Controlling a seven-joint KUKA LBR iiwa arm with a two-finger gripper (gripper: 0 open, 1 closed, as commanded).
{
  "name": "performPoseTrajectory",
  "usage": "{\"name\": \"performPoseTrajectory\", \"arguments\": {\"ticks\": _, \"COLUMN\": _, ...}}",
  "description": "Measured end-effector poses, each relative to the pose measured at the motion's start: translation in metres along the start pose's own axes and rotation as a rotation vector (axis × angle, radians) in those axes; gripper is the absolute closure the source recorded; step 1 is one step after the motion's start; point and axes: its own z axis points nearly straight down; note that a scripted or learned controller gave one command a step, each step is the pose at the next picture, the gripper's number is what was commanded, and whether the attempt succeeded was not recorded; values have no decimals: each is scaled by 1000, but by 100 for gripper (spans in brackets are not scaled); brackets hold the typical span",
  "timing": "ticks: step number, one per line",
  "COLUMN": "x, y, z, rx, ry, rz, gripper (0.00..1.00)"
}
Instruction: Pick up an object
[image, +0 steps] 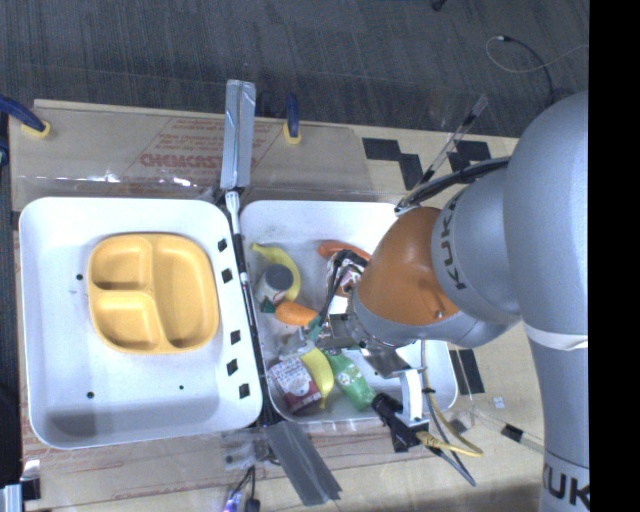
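Two white bins (40, 300): one yellow tray (153, 291), two bananas (281, 268); hand (335, 325) state unclear.

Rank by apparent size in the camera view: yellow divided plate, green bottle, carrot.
1. Yellow divided plate, clearly largest.
2. Green bottle and carrot: they look alike, and the arm partly hides the bottle, so no ranking.
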Motion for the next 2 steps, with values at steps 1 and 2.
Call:
{"name": "performPoseTrajectory", "arguments": {"ticks": 1, "x": -22, "y": -3, "z": 3, "rx": 6, "ry": 0, "rz": 257, "gripper": 0}}
{"name": "performPoseTrajectory", "arguments": {"ticks": 2, "x": -22, "y": 0, "z": -9, "rx": -1, "ry": 0, "rz": 252, "gripper": 100}}
